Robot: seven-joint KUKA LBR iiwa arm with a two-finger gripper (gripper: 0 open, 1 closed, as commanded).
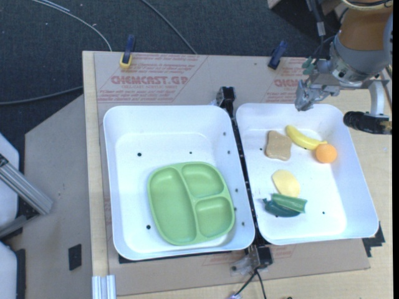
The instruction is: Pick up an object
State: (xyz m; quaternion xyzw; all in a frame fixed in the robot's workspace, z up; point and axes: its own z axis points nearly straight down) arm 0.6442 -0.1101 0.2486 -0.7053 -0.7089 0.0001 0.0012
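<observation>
1. Step in hand: approach, by my reading. Nothing lifted yet. The gripper [305,102] hangs over the far rim of the right bin [355,185], up near its back edge, clear of everything inside.

2. Candidates for the pick all lie in the right bin: a banana [303,137] nearest the gripper, an orange ball [325,153] touching the banana's right end, a tan bread-shaped piece [278,145] just left of the banana, a pale yellow piece [285,182] nearer the camera, and a green vegetable [285,205] just below that.

3. The left bin [124,167] carries a green divided tray [189,202]; flat and wide, a poor target.

4. Gripper state: nothing visible between the fingers, touching no object. The tips are small and dark against the worktop [156,80], so whether they stand wide or narrow I cannot tell.

5. Next move calls for: travel inward over the bin toward the camera, settle above one piece, then descend. The banana and ball touch, so a grasp there risks nudging the neighbour; the pale yellow piece sits more apart.
</observation>
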